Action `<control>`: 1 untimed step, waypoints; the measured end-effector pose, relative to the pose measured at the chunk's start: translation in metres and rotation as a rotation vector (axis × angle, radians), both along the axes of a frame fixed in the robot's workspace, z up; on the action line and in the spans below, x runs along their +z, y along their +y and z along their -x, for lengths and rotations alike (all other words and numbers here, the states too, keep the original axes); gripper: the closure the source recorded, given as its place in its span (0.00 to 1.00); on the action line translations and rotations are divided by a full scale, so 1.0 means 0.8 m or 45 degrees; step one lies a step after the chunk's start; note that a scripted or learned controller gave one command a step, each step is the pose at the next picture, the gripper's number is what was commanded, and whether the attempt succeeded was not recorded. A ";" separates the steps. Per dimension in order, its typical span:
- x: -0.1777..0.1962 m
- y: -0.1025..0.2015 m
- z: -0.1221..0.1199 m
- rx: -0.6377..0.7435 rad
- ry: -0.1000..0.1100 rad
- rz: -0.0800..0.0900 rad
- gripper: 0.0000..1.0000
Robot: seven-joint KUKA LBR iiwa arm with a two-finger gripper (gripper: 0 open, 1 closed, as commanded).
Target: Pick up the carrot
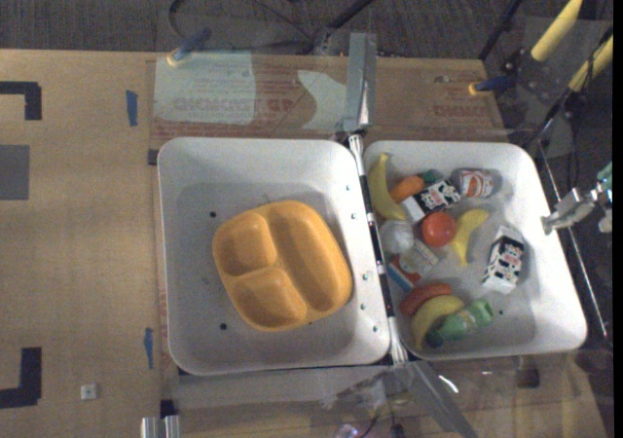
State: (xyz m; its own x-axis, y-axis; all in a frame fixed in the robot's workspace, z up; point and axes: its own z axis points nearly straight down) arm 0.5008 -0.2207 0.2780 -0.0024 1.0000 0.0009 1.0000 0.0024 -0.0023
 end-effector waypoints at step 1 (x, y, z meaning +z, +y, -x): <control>-0.072 0.158 -0.052 0.133 0.001 -0.001 0.00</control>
State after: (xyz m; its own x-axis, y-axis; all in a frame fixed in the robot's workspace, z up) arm 0.5423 -0.0942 0.2204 -0.1065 0.9943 0.0016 0.9943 0.1065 -0.0031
